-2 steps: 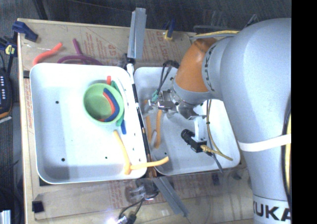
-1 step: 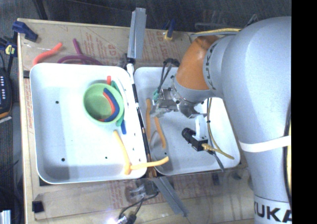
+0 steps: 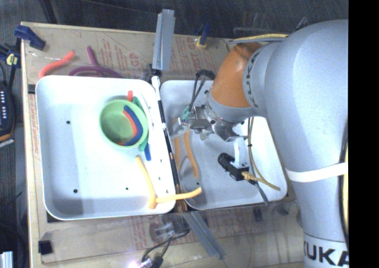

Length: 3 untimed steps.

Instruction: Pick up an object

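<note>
nearby, the tool (image 3: 190, 120) hangs over the right bin (image 3: 266, 192) beside an orange strip (image 3: 190, 154); its grip perhaps spread, cannot tell.

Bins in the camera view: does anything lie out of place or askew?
Yes. A yellow flexible strip starts in the left bin near the green bowl, bends over the bin's front right corner, and its end pokes across into the right bin.

"KUKA" on the arm (image 3: 323, 253)
</note>
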Each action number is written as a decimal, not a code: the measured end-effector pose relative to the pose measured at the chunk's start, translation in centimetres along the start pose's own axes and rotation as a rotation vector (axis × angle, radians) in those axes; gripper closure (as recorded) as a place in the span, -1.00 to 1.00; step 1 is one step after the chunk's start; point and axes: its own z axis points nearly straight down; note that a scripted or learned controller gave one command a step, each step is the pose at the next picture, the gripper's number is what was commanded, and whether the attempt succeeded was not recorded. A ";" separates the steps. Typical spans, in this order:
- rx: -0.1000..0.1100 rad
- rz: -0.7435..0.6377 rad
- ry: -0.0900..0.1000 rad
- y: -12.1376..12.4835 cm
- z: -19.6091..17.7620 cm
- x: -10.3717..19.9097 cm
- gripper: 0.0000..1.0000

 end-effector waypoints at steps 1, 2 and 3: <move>0.001 -0.003 0.000 0.0 -0.9 0.1 1.00; 0.001 -0.003 0.000 0.0 -1.0 0.1 -1.00; -0.006 0.013 -0.003 2.8 0.9 0.0 -1.00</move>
